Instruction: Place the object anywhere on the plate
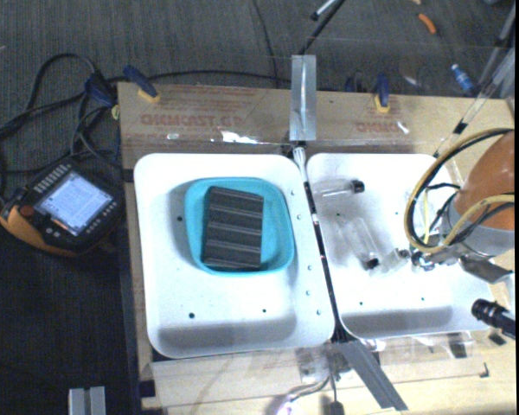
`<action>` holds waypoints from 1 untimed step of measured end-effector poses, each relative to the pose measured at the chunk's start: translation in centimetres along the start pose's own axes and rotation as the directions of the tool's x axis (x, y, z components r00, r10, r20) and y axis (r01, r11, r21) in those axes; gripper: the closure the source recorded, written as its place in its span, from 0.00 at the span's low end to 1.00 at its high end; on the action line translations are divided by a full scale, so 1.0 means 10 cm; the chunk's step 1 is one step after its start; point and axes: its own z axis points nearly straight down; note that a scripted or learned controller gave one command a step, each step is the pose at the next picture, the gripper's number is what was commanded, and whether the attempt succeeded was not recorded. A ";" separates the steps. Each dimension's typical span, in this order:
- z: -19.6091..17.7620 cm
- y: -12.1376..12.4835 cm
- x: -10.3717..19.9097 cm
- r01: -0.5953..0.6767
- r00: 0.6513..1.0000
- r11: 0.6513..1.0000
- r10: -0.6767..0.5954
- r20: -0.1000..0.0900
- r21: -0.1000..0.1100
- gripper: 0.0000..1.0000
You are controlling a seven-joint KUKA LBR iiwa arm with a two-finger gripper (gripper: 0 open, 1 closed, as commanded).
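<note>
Nearest the camera runs the front edge of the worktop [242, 379], carrying two white bins side by side. Left bin [233, 318] holds a blue plate [281, 232] near its middle, and a dark ribbed block [233, 227] lies flat on that plate, well inside its rim, so it sits stable with blue showing on all sides. By its position, the placing looks done.

Right bin [389, 309] holds two clear tube-like items with dark caps, one near the back [339, 188] and one near the middle [363, 245], lying loose and apart from the plate.

At the right edge the arm [493, 188] hangs over the right bin, cables looping around it. Its gripper [415, 256] seems to sit just beside the middle tube; whether the jaws are parted or closed cannot be told, and nothing is visibly between them.
</note>
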 end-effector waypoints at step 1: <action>-1.16 -0.03 -0.19 0.175 0.985 0.985 -0.175 0.002 -0.002 0.00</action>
